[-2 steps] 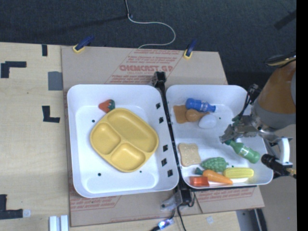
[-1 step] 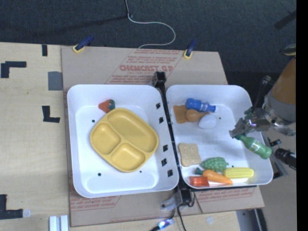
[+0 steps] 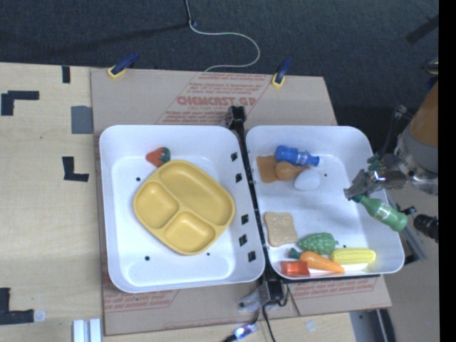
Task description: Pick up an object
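A green bottle [image 3: 382, 213] with a white band near one end is lying tilted across the right edge of the right bin [image 3: 335, 133], its far end pointing toward the bin's lower right corner. Its upper end is sitting between the fingers of the gripper [image 3: 365, 188], which is hanging over that same right edge, so the bottle is being held rather than resting free.

Pale wooden counter [image 3: 43, 212] bearing black tape marks [image 3: 71, 169]; cardboard sheet [image 3: 214, 102] lying across it, clamps [image 3: 122, 65] gripping its far edge. Dark carpeted floor [image 3: 320, 20] lying beyond, thin white cable [image 3: 228, 38] trailing across. Even light falling.
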You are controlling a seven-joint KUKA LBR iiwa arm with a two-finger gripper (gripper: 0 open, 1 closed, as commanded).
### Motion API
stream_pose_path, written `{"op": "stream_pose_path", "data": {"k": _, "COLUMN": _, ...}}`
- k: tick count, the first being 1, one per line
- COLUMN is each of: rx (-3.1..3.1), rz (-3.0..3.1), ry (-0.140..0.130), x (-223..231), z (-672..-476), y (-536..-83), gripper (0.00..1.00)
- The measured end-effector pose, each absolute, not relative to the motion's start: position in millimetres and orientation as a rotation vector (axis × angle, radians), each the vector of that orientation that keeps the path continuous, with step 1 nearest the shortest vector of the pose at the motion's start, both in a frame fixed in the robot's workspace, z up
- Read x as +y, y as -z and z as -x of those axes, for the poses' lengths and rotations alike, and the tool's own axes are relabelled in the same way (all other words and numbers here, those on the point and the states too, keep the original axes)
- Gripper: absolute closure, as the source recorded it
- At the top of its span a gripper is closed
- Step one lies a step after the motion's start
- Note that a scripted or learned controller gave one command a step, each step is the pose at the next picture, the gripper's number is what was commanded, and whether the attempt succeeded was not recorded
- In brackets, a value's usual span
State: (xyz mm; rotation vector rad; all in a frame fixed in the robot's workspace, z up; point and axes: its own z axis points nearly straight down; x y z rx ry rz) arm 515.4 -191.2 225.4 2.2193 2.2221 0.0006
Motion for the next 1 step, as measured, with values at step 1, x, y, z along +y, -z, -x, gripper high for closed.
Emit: {"op": "stream_pose_path", "data": {"k": 1, "rx": 2.228, "rz": -2.217, "ry": -0.001, "x": -148.2, "z": -534.2, "y": -232.1, "gripper": 1.0}}
